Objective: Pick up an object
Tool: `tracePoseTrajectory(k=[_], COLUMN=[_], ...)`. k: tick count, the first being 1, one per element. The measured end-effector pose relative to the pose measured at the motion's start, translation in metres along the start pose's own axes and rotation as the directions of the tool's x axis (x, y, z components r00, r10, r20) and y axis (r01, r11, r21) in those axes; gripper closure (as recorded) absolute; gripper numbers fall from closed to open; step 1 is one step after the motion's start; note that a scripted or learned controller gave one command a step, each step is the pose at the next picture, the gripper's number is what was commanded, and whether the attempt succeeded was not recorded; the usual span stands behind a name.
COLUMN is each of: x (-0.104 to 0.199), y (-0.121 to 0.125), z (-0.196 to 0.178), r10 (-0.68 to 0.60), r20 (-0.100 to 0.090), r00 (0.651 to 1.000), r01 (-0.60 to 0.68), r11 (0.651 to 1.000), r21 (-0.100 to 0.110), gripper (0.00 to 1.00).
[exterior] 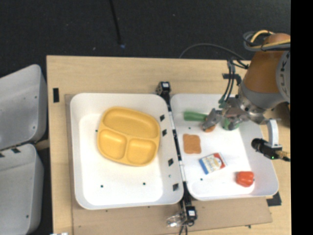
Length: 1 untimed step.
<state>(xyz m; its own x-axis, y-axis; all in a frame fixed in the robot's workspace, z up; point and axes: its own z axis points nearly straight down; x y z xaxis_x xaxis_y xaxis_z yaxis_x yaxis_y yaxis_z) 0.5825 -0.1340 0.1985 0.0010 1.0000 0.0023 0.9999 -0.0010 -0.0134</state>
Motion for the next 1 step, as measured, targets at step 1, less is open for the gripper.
tracePoseTrajectory(k=[1], x=[0.0003], y=[0.0029], z=[-0.0081], r10=[-0.003], r20=[0.002], r00=[1.000], r01=[0.003], r11=[1.000], r21=[-0.014], gripper=[0.00])
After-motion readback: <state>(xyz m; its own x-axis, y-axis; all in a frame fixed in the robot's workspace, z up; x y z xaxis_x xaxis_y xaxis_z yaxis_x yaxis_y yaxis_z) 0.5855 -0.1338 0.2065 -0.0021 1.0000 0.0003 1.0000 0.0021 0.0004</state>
